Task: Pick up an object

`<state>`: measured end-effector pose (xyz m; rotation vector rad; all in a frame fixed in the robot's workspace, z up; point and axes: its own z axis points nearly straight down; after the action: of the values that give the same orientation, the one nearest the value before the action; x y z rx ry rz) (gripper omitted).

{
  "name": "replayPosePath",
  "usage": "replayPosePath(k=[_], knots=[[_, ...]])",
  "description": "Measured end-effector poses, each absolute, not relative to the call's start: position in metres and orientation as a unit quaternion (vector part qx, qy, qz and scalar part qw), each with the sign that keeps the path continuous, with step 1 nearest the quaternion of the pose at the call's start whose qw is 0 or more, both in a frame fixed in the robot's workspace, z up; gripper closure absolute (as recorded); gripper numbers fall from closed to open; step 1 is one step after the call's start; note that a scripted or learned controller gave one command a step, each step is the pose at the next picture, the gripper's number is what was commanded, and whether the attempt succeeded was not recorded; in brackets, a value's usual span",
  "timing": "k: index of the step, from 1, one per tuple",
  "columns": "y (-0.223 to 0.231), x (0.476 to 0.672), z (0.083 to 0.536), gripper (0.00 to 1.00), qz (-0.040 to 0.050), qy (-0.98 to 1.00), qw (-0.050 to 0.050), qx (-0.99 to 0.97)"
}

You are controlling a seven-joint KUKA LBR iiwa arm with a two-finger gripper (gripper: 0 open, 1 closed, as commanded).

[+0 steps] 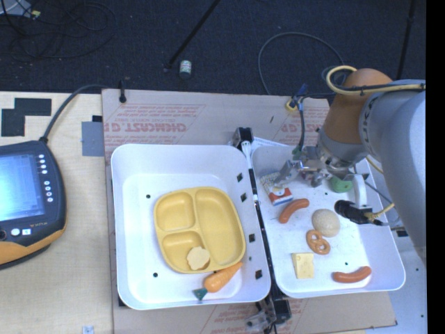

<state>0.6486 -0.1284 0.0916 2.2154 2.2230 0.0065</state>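
One control pendant (28, 193) lay at the far left of the counter (76, 270). Next came the left bin (132, 186), holding a yellow divided plate (215, 221) with a pale cookie (198, 258) in its near compartment and a toy carrot (221, 280) at the plate's near rim. In the right bin (382, 256) a small red-and-white item (279, 197) lay close to the dividing wall. After it came a toy sausage (293, 210), a cheese block (302, 265), a pretzel (318, 242), a bread roll (325, 221) and a second sausage (351, 275). The gripper (295, 172) hung low over the bin's far side, just above the red-and-white item. Whether it was spread or pressed together could not be told. That item looked the likeliest target. It was probably light, stiff and smooth, so it might slip, and a hold across its narrow width seemed safest
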Motion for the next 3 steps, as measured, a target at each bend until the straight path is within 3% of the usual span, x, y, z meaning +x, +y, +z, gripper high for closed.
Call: replayPosePath(k=[1, 2, 3], knots=[[-0.149, 0.646, 0.199, 0.00, 0.0022, 0.707, 0.004, 0.707], [-0.090, 0.633, 0.087, 0.00, 0.0030, 0.708, -0.002, 0.707], [-0.094, 0.631, 0.098, 1.00, -0.0013, 0.707, -0.003, 0.707]])
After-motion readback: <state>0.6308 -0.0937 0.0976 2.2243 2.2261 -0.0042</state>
